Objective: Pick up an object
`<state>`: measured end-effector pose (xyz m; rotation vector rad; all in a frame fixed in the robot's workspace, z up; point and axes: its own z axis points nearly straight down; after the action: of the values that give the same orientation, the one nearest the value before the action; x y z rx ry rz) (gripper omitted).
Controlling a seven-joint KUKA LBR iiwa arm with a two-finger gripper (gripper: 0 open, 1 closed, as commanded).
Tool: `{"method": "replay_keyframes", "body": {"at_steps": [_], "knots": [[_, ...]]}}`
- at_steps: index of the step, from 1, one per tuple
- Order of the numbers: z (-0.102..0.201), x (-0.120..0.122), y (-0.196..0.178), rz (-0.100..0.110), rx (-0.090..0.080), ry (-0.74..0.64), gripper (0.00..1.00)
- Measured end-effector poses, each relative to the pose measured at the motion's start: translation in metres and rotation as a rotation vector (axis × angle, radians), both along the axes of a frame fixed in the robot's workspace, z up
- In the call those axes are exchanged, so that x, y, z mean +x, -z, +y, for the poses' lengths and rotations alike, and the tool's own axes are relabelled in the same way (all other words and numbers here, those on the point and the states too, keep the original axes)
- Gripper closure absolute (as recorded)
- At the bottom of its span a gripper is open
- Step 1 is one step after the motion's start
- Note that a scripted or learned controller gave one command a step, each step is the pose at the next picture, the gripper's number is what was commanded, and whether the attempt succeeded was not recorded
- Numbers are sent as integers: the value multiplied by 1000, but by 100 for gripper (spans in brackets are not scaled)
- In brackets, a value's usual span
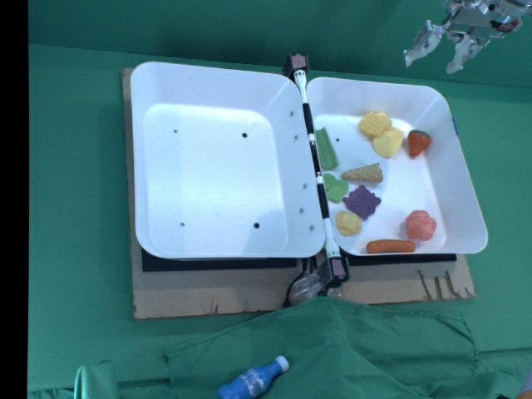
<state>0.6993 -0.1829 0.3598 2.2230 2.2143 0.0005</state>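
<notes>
My gripper hangs open at the top right, above and behind the right bin's far edge, with nothing between its fingers. The right bin holds several toy foods: a yellow bumpy piece, a pale yellow piece, a red strawberry, a tan cone, a green strip, a green leafy piece, purple grapes, a small yellow piece, a pink round piece and an orange carrot.
The left bin sits beside the right one, split from it by a black and white divider bar. Both rest on brown cardboard. Green cloth and a blue bottle lie at the front.
</notes>
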Motion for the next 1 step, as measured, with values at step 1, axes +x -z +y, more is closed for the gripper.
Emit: {"method": "replay_keyframes", "body": {"at_steps": [1], "knots": [[-1, 1, -15, -7, -5, 2, 100]]}}
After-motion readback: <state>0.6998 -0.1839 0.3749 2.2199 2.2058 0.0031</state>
